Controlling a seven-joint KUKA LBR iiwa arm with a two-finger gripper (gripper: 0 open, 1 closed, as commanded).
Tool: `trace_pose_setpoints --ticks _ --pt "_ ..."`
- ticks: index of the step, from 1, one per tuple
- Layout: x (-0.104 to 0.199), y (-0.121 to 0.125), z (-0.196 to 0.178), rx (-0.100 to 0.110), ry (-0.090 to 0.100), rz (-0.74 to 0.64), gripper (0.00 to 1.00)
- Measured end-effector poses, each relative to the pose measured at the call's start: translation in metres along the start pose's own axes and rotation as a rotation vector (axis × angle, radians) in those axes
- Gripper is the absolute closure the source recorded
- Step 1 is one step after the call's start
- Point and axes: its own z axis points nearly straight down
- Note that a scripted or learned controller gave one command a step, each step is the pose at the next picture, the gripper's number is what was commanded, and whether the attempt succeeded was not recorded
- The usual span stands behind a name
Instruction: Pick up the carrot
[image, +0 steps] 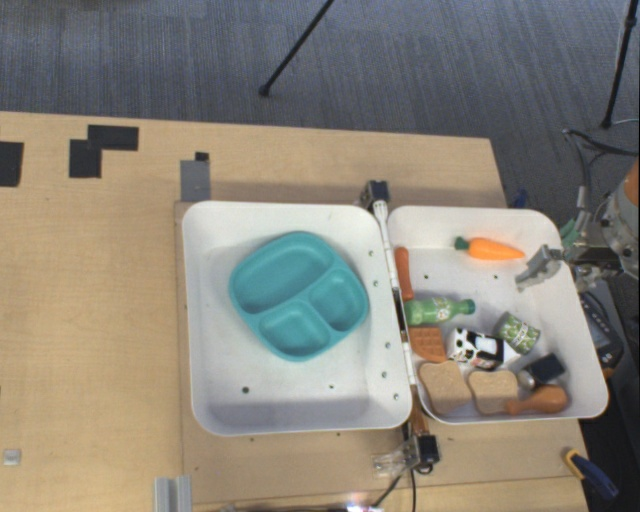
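Pincer (537, 266) hangs over the right rim of the right bin (590, 345); whether it is apart or together cannot be told. It holds nothing visible. Carrot (489, 249) lies free on the bin floor near the far wall, just left of the pincer, long axis roughly left-right, green tip leftward. Judgement: coming move is a short leftward reach.

Grey carpet (300, 60) beyond a tan bench (90, 330) — tripod legs (298, 48)
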Motion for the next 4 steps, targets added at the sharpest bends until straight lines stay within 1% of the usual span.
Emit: trace_pose_setpoints --ticks 1,2,3,4 --pt "-0.038 0.085 0.043 0.002 -0.001 0.041 0.0" --pt "-0.039 0.108 0.17 0.012 0.003 0.223 0.0" --pt "-0.032 0.146 0.151 -0.003 0.0 0.306 0.0" --pt "-0.002 0.109 0.183 -0.001 0.0 0.174 0.0"
